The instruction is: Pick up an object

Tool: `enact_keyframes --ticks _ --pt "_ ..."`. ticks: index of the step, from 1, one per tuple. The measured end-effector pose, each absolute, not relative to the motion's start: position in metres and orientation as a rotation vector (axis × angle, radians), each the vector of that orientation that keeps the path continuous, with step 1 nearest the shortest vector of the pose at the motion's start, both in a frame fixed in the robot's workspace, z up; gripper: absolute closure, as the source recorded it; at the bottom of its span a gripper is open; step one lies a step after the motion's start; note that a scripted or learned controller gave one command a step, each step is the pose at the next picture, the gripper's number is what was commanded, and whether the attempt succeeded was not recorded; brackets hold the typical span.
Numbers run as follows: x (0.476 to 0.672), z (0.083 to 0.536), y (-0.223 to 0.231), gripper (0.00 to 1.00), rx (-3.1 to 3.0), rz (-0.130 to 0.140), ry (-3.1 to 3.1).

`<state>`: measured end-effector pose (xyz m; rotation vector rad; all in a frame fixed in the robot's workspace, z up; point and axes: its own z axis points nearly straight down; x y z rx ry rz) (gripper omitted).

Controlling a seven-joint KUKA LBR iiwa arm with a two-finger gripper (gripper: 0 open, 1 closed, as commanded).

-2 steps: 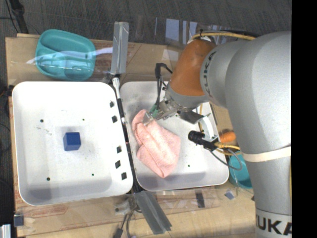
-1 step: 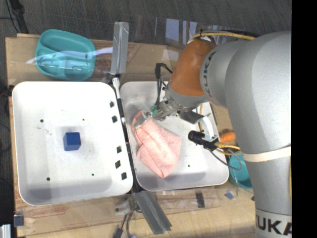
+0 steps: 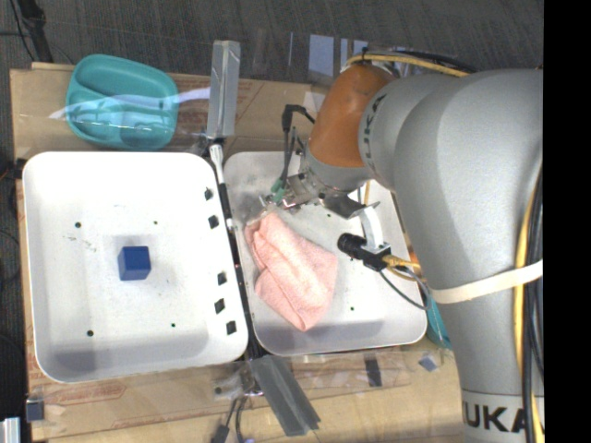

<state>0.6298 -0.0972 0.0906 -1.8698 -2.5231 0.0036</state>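
Pink cloth (image 3: 294,271): a folded, rumpled pink towel lying in the right bin, directly below the gripper as the view shows it. Its upper end reaches up to the gripper's tip; whether the two touch cannot be told. The cloth runs at a slant from there down toward the bin's near wall.

Gripper (image 3: 288,195): down inside the right bin near its far wall, just above the cloth's upper end. The tool is seen from above and partly covered by the wrist, so whether it is open or closed cannot be told. Nothing can be made out in its grasp.

Arm (image 3: 462,183): grey, with the orange band (image 3: 346,118) directly behind the gripper; its bulk covers the right side of the right bin. A black cable fitting (image 3: 362,247) hangs from the wrist, to the right of the cloth.

Right bin (image 3: 314,338): white and shallow; it holds the cloth and the gripper.

Left bin (image 3: 55,275): white and shallow, on the far side of the divider from the gripper.

Blue cube (image 3: 135,262): small, resting on the floor of the left bin, well apart from the gripper and the cloth.

Teal container (image 3: 120,100): on the bench beyond the left bin, well apart from the gripper, up and to its left.
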Motion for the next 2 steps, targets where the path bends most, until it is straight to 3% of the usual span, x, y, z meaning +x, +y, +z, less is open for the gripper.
enact_keyframes --ticks 1,2 --pt "0.56 0.09 -0.108 0.0 -1.744 0.003 -2.608" --pt "0.538 0.09 -0.099 0.0 -1.718 0.003 -2.626"
